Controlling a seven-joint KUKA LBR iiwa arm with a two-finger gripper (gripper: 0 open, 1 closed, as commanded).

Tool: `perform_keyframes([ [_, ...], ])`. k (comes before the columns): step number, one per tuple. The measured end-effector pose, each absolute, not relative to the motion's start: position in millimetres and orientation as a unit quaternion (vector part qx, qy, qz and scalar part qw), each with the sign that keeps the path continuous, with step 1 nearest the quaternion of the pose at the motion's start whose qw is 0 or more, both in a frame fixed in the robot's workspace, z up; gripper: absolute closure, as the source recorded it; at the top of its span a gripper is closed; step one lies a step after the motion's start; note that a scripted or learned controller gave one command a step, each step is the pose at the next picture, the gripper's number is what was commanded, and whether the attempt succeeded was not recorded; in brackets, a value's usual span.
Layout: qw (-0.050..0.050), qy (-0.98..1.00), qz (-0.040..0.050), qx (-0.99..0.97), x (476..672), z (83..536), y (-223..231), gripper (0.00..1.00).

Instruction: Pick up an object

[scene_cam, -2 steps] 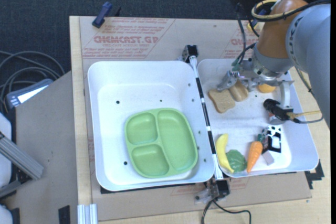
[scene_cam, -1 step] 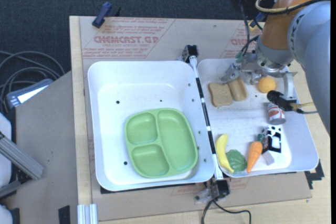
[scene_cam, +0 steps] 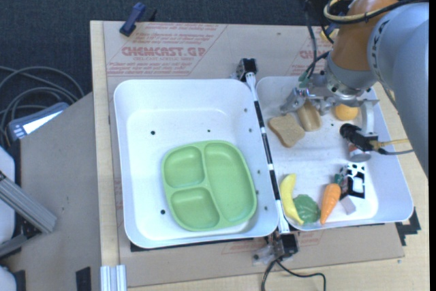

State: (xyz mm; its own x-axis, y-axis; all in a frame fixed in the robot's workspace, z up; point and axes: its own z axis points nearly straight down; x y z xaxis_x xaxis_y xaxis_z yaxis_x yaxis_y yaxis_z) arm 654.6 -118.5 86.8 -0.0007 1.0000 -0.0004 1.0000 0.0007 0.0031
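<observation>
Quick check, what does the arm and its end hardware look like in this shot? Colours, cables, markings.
The arm is smooth, rounded, light grey, with a glossy orange band above the wrist. A yellow-and-black cable loop sits at the top of the band, and thin dark cables run down its side. Below is the metallic grey two-finger gripper assembly. No markings are legible.
</observation>
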Motion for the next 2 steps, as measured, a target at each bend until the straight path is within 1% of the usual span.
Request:
perform_keyframes([
  [1,0.002,0.707,0.0018,0.707,655.4,97,-118,1.00],
  [2,-0.001,0.708,0.0004,0.707,594.5,185,-58,1.00],
])
